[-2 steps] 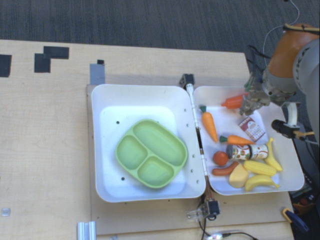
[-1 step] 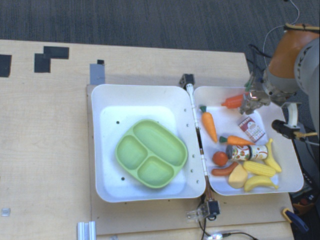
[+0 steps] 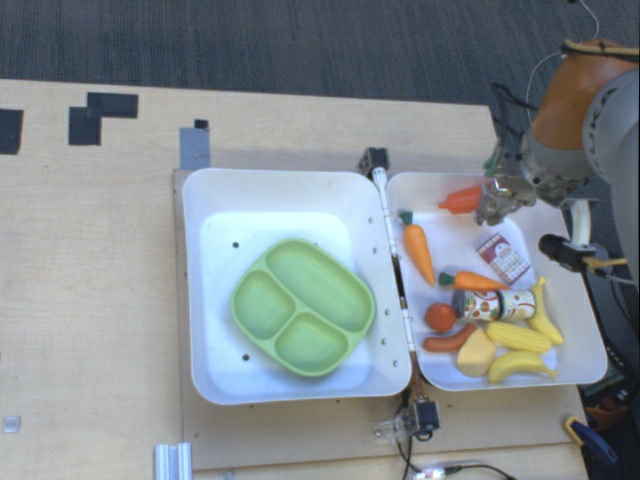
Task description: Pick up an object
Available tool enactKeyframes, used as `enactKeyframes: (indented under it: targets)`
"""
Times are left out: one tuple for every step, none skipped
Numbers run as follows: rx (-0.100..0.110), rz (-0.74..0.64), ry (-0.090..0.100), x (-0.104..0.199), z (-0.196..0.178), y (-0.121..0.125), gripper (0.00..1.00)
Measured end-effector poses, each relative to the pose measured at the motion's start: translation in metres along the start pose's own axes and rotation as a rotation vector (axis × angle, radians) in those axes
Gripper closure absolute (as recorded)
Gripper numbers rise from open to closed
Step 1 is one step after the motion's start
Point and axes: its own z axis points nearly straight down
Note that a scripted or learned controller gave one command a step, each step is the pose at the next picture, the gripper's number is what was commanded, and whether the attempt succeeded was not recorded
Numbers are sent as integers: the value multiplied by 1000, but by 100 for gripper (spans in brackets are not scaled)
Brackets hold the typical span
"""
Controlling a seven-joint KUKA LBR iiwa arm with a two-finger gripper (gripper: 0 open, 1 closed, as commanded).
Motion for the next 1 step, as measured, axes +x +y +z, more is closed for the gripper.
enactKeyframes:
  targets:
    - [2,0,4,-15,6,0,100]
